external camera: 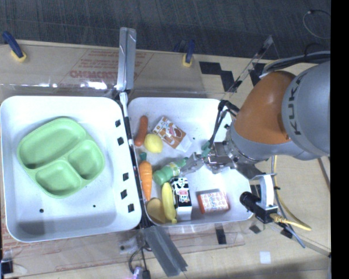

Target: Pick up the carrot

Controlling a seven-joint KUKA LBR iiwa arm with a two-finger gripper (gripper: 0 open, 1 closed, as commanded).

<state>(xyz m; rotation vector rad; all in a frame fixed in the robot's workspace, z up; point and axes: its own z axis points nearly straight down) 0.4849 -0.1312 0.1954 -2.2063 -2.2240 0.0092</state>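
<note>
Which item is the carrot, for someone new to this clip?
Look in the right bin, along its left wall. The carrot lies lengthwise there, below a lemon and above a banana. It is bright orange and tapered, unlike the darker sausage further up.

- The large grey arm segment (307, 112) on the right carries big white letters along its side; "KU" can be read, running downward, and the rest of the word is cut off.
- The brown cardboard sheet (93, 65) lying on the bench behind the bins bears red printing, several lines of it, too faint and small to read.
- The small packages in the right white bin (212, 106) have printed faces, but no words on them are legible.
</note>
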